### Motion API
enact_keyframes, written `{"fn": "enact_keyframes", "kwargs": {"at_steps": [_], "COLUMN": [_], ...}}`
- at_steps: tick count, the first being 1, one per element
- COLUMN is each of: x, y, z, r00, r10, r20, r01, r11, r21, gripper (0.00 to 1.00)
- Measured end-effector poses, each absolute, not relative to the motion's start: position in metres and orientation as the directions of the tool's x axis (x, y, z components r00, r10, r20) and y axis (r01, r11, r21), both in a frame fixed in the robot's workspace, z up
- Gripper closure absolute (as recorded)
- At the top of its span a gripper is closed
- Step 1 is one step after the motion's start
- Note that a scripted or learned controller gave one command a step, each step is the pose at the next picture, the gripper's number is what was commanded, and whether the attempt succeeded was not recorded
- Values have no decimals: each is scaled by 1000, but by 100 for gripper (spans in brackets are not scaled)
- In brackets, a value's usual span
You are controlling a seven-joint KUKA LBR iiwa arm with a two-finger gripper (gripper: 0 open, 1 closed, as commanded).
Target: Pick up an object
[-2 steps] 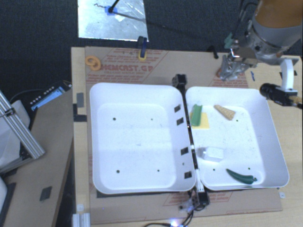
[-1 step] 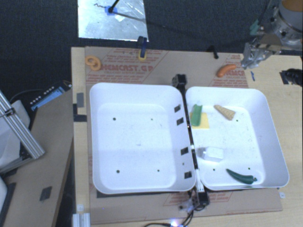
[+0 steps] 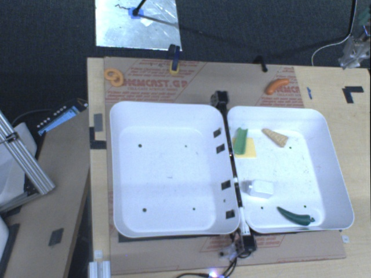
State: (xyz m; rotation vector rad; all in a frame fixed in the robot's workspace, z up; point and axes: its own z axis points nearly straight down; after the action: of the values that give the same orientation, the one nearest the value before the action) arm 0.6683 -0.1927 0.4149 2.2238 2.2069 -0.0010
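Lying flat: glossy dark-green pepper (image 3: 295, 216)

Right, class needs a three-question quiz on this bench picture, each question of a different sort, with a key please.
1. True or false: the green and yellow sponge lies in the left bin.
2. Which thing lies nearest the front edge of the right bin? A) the cone-shaped piece B) the dark green pepper C) the clear block
3. Fill in: the orange sausage-shaped toy lies on the ____, outside both bins.

Key: 1 false; 2 B; 3 bench.
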Motion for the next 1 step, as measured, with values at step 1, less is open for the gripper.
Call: {"fn": "enact_keyframes", "kwargs": {"at_steps": [1], "x": [632], "y": [-208], "z": [545], "r00": [1], "r10": [1000], "r20": [-8], "r01": [1000], "r11": [-1], "r21": [18], "gripper": [100]}}
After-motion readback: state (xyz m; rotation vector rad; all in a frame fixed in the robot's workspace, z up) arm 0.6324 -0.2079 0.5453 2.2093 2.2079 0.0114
